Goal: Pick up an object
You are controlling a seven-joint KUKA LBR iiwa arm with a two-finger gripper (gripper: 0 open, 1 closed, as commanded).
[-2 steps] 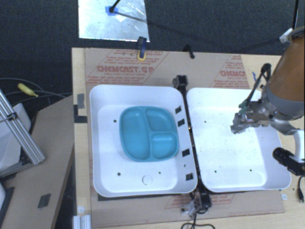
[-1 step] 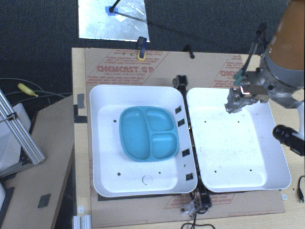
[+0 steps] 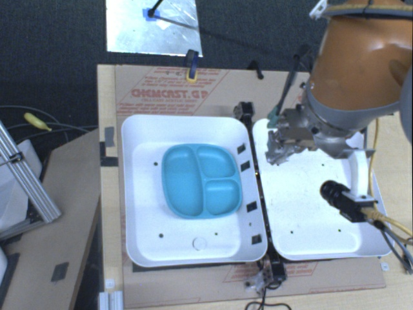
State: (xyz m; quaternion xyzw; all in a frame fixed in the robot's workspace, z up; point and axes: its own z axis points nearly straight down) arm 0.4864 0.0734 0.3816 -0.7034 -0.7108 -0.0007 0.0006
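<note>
Bench w/ 2 white bins (image 3: pixel 139 192): blue plate (image 3: pixel 200 180) in left; tool (image 3: pixel 279 148) over right, grip unclear.

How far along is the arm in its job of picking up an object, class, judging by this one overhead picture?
Done: nothing looks picked up yet. The blue divided plate lies flat in the left bin. In hand: the gripper hangs over the right bin, near its upper left corner, with no object visible in it. Left: reaching an object, gripping it and lifting it.

Blue divided plate (image 3: pixel 199 180) in left bin (image 3: pixel 139 173); end effector (image 3: pixel 279 148) over right bin (image 3: pixel 310 231)
</note>
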